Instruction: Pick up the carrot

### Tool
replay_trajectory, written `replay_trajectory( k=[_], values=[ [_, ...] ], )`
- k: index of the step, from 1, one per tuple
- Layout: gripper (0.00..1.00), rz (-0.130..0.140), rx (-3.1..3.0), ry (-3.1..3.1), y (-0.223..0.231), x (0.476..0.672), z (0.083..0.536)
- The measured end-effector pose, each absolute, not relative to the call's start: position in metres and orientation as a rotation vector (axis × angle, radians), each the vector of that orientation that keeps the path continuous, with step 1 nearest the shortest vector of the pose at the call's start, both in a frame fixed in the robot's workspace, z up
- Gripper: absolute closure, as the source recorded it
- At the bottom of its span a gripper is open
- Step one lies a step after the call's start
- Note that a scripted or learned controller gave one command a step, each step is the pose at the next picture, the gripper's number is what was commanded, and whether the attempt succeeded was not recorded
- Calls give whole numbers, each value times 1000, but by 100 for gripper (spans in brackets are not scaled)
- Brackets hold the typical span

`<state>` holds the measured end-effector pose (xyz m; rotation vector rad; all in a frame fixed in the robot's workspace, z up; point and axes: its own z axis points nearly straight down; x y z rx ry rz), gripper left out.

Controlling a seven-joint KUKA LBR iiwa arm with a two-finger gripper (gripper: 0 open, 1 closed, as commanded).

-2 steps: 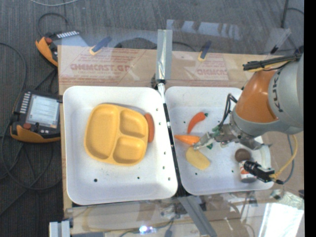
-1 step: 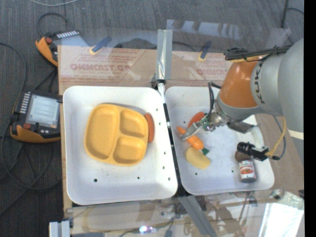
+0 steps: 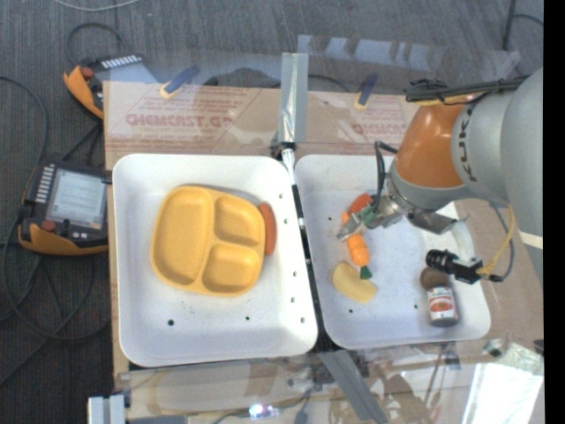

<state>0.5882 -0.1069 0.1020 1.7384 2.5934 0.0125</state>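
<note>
Arm reached in from 3 o'clock over the right bin (image 3: 397, 325).
The tool (image 3: 355, 228) is lowered just above the carrot (image 3: 358, 251); its opening cannot be told.

Red print on the cardboard behind the bins

The cardboard sheet (image 3: 207, 122) just behind the left bin (image 3: 132, 237) carries faint red lettering that seems to read "CHEMCAST"; a like red mark behind the right bin (image 3: 322, 237) is too blurred to read.
</note>
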Motion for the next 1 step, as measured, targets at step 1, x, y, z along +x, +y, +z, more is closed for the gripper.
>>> replay_trajectory(
  k=[1],
  values=[
    [100,0,1167,2915,-54,633,184]
  ],
)
